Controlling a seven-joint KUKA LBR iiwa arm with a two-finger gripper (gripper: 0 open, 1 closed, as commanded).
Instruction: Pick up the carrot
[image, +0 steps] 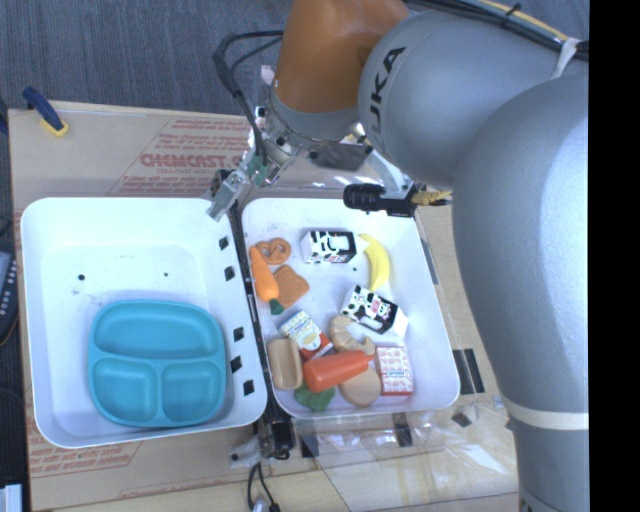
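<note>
Above the right white bin (425, 300), the gripper (232, 190) is hovering, its state unclear; the small orange carrot (263, 277) is lying inside that bin's left edge.

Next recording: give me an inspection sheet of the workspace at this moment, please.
Surface: two white bins side by side on a cardboard-covered bench.
Job's things: small carrot near right bin's left wall; larger carrot lower down.
Clutter: banana, two cow-patterned cartons, bread pieces, small boxes in right bin; blue divided tray in left bin.
Gripper: gripper above the bins' far edge, near the divide; holds nothing visible.
Cables: black cables beside the wrist.
Surroundings: blue-handled tool at top left.
</note>
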